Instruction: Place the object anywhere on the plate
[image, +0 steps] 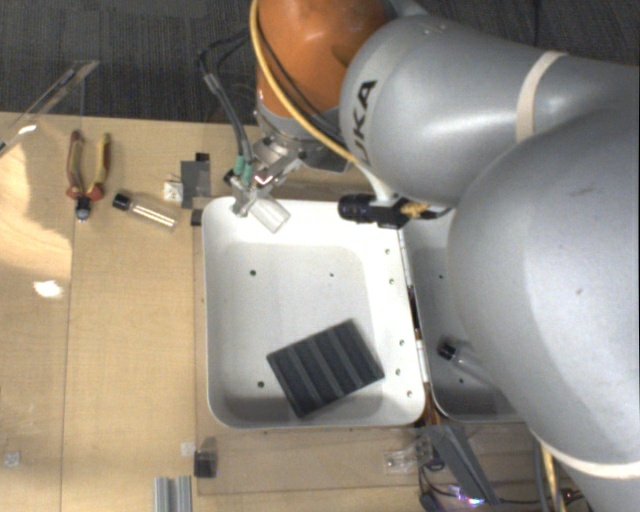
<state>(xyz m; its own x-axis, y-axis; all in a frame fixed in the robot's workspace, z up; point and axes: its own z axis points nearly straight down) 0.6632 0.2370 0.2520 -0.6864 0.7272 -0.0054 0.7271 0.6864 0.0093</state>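
Pliers (87, 168) and a small vial (146, 211) are lying near the worktop's (100, 350) far-left edge. The left white bin (215, 300) is carrying a dark ribbed rectangular plate (325, 367) near its front edge, long axis running diagonally. The end effector (258, 195) is hovering over the bin's far-left corner, seemingly pinching a small translucent object (268, 212), though how wide the grip is I cannot tell. From there the plate is lying toward the front-right, well apart, so the coming move is likely a diagonal carry across the bin.
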